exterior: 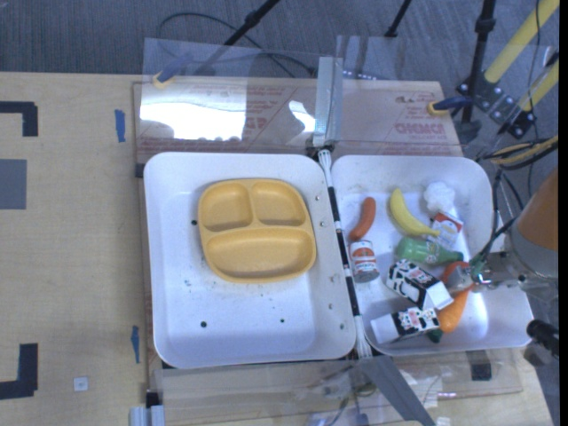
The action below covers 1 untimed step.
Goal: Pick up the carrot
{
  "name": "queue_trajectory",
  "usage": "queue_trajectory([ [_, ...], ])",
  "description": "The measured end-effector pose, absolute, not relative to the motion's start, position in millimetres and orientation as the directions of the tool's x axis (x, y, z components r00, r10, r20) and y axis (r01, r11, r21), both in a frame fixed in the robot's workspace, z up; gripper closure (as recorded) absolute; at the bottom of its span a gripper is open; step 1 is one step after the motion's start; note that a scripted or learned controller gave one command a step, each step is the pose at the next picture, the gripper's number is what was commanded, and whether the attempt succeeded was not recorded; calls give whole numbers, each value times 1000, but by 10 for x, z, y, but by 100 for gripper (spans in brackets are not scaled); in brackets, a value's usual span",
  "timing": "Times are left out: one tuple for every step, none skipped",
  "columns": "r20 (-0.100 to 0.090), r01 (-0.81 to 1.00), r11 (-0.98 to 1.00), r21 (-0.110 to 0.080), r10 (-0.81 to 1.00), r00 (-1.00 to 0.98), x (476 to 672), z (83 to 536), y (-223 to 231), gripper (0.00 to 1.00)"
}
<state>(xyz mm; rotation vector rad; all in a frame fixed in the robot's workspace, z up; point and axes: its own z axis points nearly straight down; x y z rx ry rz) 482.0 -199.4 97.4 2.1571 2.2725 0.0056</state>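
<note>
Small orange plastic carrot (453, 311) lies tilted near the front-right corner of the right white bin (479, 177), jammed w/ toy clutter: cow-print carton (410, 281) just beside it, so approach is tight. Tool (479, 272) sits right by carrot's top; spread or pressed together — can't tell, nothing seen pinched.

End effector (477, 273) sat low over right bin (470, 171), fingers not resolvable. Carrot (453, 311) lay just below-left of it, beside cow-print cartons (410, 281). Banana (407, 214) and sausage (362, 219) were further up-left; yellow divided plate (256, 229) was well left in left bin (169, 264).
</note>
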Motion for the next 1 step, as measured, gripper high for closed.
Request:
queue_trajectory([
  [-5,913,407,6,913,-407,4819,876,-1787,100],
])
